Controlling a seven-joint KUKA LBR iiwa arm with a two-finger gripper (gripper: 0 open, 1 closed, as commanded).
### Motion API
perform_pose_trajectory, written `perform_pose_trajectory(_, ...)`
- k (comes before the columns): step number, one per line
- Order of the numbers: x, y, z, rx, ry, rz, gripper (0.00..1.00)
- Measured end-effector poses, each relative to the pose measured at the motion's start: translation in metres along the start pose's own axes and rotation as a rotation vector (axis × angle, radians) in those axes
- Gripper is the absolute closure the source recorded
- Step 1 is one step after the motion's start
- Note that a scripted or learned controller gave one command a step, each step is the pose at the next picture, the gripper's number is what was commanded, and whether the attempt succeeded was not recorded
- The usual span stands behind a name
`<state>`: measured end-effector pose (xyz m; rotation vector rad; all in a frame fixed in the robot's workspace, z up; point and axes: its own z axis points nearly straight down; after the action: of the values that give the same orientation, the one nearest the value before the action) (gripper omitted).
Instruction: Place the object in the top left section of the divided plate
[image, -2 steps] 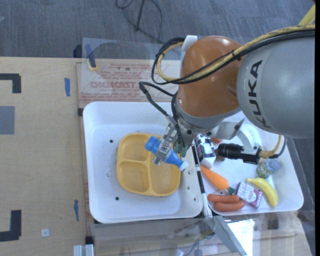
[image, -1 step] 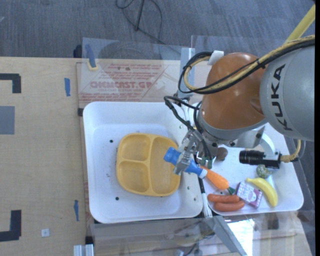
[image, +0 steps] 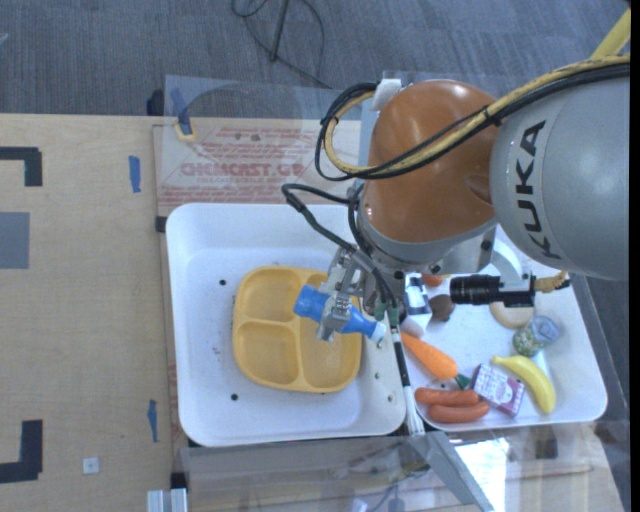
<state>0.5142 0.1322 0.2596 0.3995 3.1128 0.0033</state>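
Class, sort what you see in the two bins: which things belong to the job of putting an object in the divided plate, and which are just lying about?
Belongs to the job:
- yellow divided plate
- blue object over the plate's right side
- gripper at the blue object

Lying about, in the right bin:
- carrot
- sausages
- banana
- pink carton

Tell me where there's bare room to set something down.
Free: left bin floor left of and below the yellow divided plate, and its two left sections. Crowded: right bin, with carrot, banana, sausages.
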Motion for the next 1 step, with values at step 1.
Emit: perform_pose_trajectory(1, -0.0116, -0.0477, -0.0646, 0.002, 0.000, 0.163, 1.00)
